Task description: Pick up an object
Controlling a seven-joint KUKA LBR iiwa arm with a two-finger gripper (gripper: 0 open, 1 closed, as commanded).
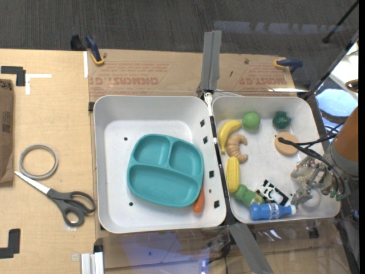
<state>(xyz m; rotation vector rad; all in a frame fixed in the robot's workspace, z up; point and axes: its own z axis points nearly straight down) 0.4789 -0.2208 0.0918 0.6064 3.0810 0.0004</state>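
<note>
The right bin (308, 110) holds a yellow banana (227, 131), a green ball-shaped fruit (250, 120), a dark green toy (281, 119), a tan croissant (236, 145), a corn cob (232, 173), a tan disc (286, 144), a green piece (245, 194), a black-and-white item (275, 193) and a blue bottle (272, 212) lying on its side. My gripper (308, 184) hangs low over this bin's right front corner, just right of the black-and-white item and above the bottle's cap end. Nothing visibly sits in it.
The left bin (108, 153) carries a teal divided plate (165, 170) with an orange carrot (198, 201) at its front right edge. On the wooden bench to the left lie grey scissors (63, 198) and a tape ring (38, 160). Cables run beside the arm.
</note>
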